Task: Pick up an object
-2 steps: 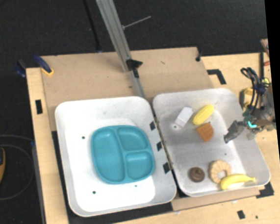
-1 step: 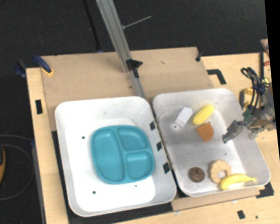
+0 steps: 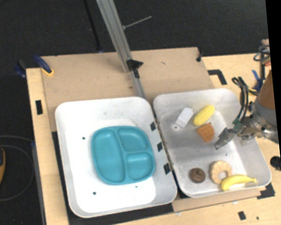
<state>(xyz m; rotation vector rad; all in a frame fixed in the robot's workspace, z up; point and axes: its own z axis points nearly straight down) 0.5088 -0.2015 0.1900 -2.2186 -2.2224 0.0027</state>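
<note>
Toys crowd the right-hand bin on a pale wooden worktop, where a grey arm reaches in from the right edge and its tool hangs just beside an orange block. Whether the tool is open or closed cannot be told from this angle; nothing is visible between its tips.

The block, a likely target, sits near the middle of the bin, touching or nearly touching a yellow corn cob toward the worktop's far edge. A small white box lies just beside the cob. Along the bin's near wall rest a dark brown round piece, a pale ring-shaped pastry and a banana, the last two touching. The left-hand bin holds a turquoise divided plate.

The risk appears to be a glancing contact: the tool stands to the side of the block, not over it, so a descent from here could nudge the block into the cob or close on air. The bin floor looks smooth and glossy, offering little friction, so a push would probably send the block sliding.

The toys look like moulded plastic, hard and slick. The block is squarish with flat faces that should suit a pinch; the cob is rounded and bumpy; the banana is curved and tapered; the pastry is knobbly.
</note>
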